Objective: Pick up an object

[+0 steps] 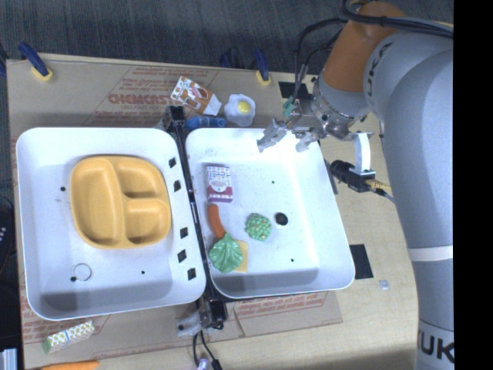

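End effector (291, 137) hovers over right bin's (327, 237) far rim.

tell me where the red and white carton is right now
The red and white carton lies in the right bin, near its left wall, just above the orange sausage.

Left bin (38, 206): holds a yellow divided tray (119, 200), mid-left of frame.
Right bin (308, 206): red-white packet (219, 183), orange sausage (216, 220), green ball (258, 227), green leaf (226, 253).
Gripper (289, 136): upper right, over the right bin's upper rim.
Worktop (115, 91): cardboard-covered.
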Tool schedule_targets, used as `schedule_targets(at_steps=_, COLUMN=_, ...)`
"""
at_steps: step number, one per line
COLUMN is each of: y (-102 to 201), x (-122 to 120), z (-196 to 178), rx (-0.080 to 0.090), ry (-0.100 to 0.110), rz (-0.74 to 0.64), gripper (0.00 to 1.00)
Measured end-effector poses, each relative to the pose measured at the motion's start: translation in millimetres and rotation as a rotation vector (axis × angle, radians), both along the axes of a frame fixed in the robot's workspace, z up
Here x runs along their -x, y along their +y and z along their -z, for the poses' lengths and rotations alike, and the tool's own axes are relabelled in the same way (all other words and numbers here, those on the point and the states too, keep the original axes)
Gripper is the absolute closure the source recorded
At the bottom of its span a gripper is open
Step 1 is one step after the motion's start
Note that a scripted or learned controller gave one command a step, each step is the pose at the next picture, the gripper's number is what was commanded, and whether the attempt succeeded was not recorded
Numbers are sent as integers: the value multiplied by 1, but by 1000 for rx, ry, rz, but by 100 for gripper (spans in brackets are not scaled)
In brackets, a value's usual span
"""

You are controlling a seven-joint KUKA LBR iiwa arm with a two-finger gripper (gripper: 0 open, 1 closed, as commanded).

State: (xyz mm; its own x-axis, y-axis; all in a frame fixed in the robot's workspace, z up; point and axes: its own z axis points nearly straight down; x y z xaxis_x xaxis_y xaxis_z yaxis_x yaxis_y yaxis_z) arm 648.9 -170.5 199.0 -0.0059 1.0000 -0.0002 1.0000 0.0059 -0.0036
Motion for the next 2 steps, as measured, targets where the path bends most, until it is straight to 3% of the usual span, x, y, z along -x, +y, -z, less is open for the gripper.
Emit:
schedule_targets(at_steps=1, y=73, x=14, z=104, rx=2, ry=-7, rz=-125, gripper=0)
schedule_targets(at_steps=2, y=74, x=12, z=92, rx=-1, ry=-8, rz=-130, gripper=100)
